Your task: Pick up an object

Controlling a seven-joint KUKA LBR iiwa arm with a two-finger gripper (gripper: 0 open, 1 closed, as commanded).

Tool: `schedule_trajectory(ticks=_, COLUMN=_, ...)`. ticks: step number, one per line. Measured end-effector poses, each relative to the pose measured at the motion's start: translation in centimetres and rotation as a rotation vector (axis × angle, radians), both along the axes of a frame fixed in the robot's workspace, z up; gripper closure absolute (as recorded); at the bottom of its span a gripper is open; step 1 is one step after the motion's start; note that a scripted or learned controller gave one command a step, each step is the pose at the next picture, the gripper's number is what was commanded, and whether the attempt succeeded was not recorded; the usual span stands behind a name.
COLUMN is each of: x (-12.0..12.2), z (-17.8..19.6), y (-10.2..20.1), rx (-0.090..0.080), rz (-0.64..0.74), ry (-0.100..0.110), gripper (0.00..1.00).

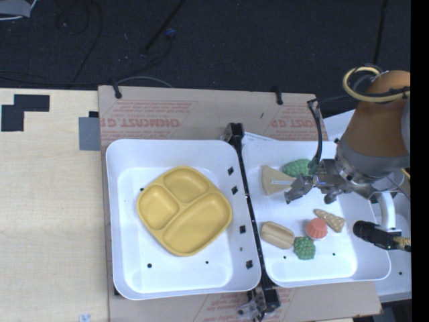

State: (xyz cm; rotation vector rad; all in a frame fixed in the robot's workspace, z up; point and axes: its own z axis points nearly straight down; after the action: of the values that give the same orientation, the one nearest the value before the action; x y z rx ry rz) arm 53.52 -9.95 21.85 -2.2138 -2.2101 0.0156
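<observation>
My gripper (313, 193) hangs over the right bin (375, 265), its two dark fingers spread open with only white bin floor between them. A cream cheese wedge (272, 178) lies just left of the left finger (295, 192). A green leafy piece (296, 167) sits above that finger. Below the gripper lie a red round fruit (317, 229), a tan slice (329, 219), a green broccoli piece (304, 248) and a beige bread roll (277, 234).
A yellow divided plate (185, 210) fills the middle of the left bin (124, 180). A black divider (244, 206) separates the bins. The arm's orange and grey body (379, 123) stands over the right bin's far right corner. A black fitting (375, 234) juts over the right rim.
</observation>
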Motion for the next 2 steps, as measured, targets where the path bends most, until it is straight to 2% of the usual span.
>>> schedule_trajectory(ticks=1, x=0.3, z=0.6, y=0.0, rx=-0.001, rz=0.002, ry=-0.012, gripper=0.0)
schedule_trajectory(ticks=2, x=0.3, z=-3.9, y=0.6, rx=-0.001, rz=0.002, ry=-0.008, gripper=0.0)
